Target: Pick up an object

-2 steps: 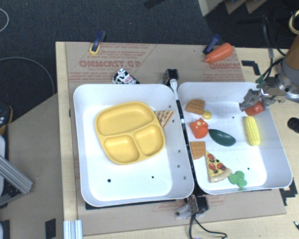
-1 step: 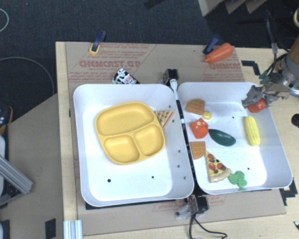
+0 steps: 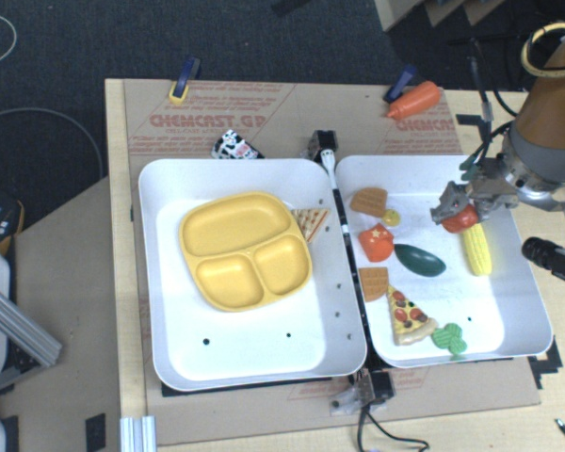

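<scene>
My gripper [image 3: 459, 211] hangs over the right bin [image 3: 513, 320] near its far right side. It is shut on a small red toy [image 3: 463, 220] that shows between its fingertips. Just right of it lies a yellow corn cob [image 3: 476, 249]. In the same bin lie a dark green oval toy [image 3: 420, 259], a red pepper [image 3: 377, 243], a brown toast [image 3: 369, 201], a small yellow piece [image 3: 392, 217], a brown cracker [image 3: 375, 282], a pizza slice [image 3: 408, 316] and a green broccoli [image 3: 449, 337].
The left bin [image 3: 165, 281] holds a yellow divided plate [image 3: 247, 250] and a waffle wedge [image 3: 311, 221]. On the bench behind the bins lie an orange carrot [image 3: 414, 100], a black-and-white toy [image 3: 234, 145] and a blue-yellow clamp [image 3: 181, 81].
</scene>
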